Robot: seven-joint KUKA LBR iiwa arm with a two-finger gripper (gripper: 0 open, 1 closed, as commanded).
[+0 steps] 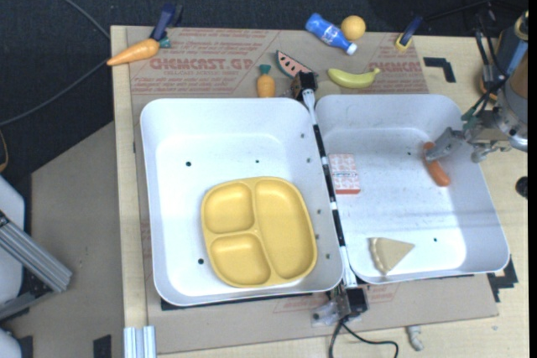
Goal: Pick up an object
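tool low in right bin, touching orange sausage.

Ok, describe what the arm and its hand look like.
The arm at the right edge is grey, with an orange band above the wrist. Thin dark cables run alongside it. The hand is a small grey metal assembly; its details are too small to tell.

You've got a banana, blue bottle, orange ball and carrot on the tabletop behind the bins.
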